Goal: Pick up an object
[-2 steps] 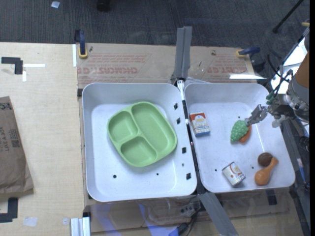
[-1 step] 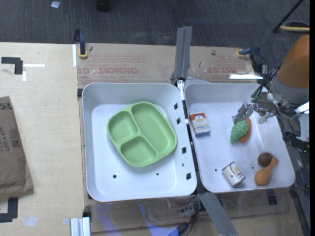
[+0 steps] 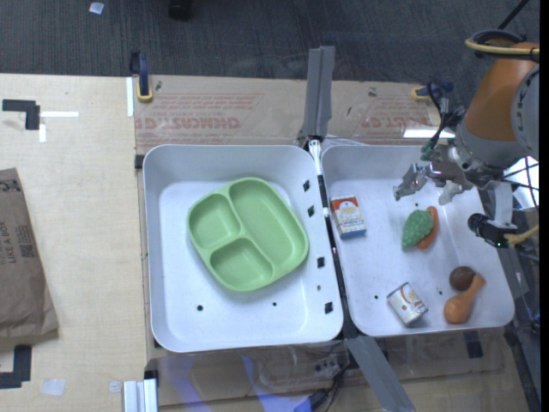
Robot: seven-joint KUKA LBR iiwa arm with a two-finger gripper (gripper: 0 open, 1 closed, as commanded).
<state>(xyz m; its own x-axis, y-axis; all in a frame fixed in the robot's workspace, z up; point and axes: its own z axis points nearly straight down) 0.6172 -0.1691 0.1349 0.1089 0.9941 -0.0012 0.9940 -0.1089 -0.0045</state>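
My gripper (image 3: 426, 187) hangs over the upper right part of the right bin (image 3: 374, 275), fingers spread and nothing between them. Just below it lies a green leafy toy vegetable with an orange end (image 3: 419, 228). Left of that is a small red and white box (image 3: 348, 215). Near the bin's front edge lie a small can on its side (image 3: 407, 304) and a brown and orange toy drumstick (image 3: 461, 293). The left bin (image 3: 171, 256) holds a green divided plate (image 3: 247, 233).
The arm's grey wrist with its orange band (image 3: 502, 101) stands above the right bin's far right corner. A grey post (image 3: 319, 93) rises behind the divider between the bins. A brown paper bag (image 3: 21, 256) lies on the bench at left.
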